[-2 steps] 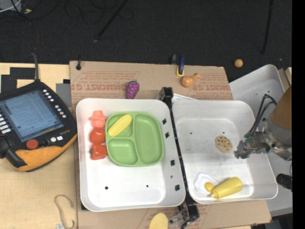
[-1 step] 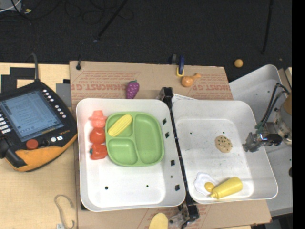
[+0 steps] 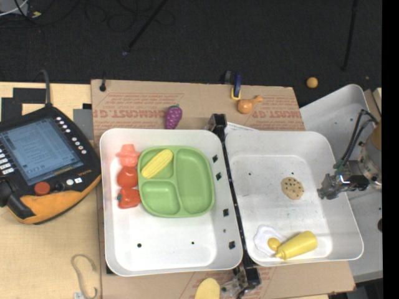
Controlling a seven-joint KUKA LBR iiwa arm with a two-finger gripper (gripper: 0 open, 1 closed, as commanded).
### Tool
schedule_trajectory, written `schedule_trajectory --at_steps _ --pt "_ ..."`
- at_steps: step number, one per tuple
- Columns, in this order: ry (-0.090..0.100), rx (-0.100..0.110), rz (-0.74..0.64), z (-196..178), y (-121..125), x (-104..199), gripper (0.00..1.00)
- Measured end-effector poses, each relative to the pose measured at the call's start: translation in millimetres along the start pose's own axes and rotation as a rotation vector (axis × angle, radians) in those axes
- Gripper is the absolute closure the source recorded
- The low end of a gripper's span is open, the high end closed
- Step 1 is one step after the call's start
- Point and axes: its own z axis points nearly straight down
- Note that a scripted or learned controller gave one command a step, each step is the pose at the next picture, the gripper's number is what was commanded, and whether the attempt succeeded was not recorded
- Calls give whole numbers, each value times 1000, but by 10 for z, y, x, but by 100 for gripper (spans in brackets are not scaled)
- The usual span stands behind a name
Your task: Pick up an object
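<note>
Gripper at right edge of the frame, over the right bin's rim; we cannot tell its state. Nearest candidate: cookie, centre-right, just left of the tool. We judge a short leftward move, then a straight descent centred on it, best (it lies flat). Counts: two bins; one cookie; one yellow bottle; one green divided plate; one corn cob.

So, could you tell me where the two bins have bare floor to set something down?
Left bin: the near half, below the green plate, is bare; the far half is crowded by the plate, the corn and the red toys. Right bin: bare floor beyond the cookie; the near edge holds the mustard bottle and the fried egg.
</note>
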Motion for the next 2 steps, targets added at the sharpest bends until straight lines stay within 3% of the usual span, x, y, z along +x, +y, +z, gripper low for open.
schedule_trajectory --at_steps 2 --pt "1 0 -4 51 605 878 100"
